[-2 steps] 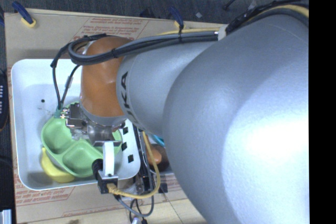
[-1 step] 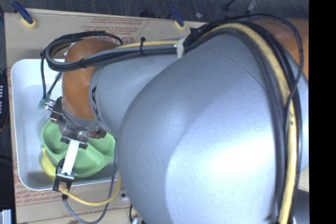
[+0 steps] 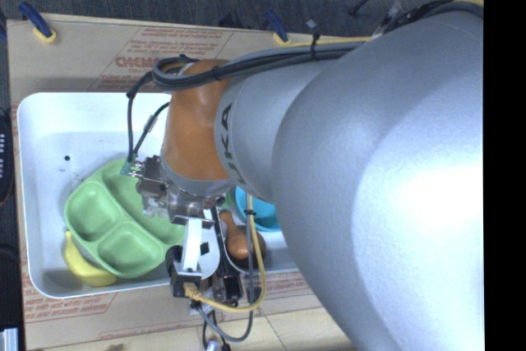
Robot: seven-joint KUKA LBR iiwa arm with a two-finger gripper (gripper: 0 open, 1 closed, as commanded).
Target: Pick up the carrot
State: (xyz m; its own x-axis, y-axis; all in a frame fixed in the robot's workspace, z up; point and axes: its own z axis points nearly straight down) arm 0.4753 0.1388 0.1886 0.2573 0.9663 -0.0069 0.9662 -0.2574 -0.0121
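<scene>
The grey arm with its orange band (image 3: 193,127) reaches in from the right and covers most of the bins. Its gripper (image 3: 204,271) hangs low over the front edge of the left bin, just right of a green divided plate (image 3: 111,230). An orange-brown elongated thing (image 3: 237,245), which looks like the carrot, lies right beside the gripper on its right. The gripper's body and cables partly hide it. I cannot see whether it sits inside the gripper or only next to it.
The left white bin (image 3: 49,136) holds the green plate, and a yellow object (image 3: 82,269) peeks out from under the plate's front left. A blue bowl-like object (image 3: 261,215) sits by the divider between the bins. Cardboard (image 3: 99,53) surrounds the bins.
</scene>
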